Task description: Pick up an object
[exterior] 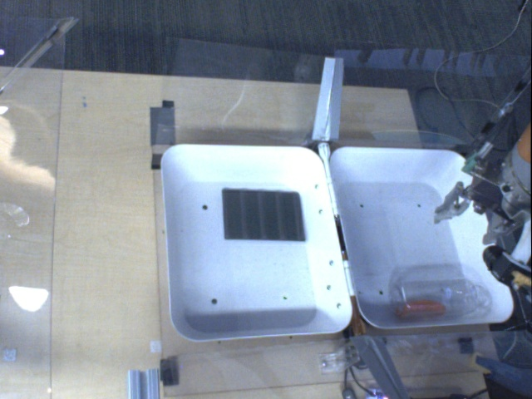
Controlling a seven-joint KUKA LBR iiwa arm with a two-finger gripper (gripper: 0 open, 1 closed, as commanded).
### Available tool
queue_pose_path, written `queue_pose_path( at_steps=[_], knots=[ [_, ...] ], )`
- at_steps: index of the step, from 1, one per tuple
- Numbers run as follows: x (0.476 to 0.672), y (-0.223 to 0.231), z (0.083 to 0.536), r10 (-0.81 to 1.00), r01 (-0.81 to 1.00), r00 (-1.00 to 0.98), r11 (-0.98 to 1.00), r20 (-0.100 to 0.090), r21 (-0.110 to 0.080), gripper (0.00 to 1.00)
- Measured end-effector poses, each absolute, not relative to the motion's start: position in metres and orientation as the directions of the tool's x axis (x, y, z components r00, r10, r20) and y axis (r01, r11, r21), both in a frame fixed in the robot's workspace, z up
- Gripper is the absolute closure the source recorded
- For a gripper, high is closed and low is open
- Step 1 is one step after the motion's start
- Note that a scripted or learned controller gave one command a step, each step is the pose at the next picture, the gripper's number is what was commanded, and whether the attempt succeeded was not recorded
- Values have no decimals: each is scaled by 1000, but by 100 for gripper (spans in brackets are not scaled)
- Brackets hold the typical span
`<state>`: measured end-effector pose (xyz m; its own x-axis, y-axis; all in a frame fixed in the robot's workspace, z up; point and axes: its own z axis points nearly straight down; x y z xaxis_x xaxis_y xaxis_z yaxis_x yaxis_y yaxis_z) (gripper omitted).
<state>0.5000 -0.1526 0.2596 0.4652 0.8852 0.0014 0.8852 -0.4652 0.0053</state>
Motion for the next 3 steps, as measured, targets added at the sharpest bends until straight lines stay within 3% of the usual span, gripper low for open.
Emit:
queue_pose_path(
  at_steps=[1,2,3],
  knots=[
    [507,-33,184,816,816,578,-578,1,2,0],
    [499,-119,218,814,814,581,-581,2,4,0],
    [499,-198,190,810,810,586,-586,1,3,0]
  ],
)
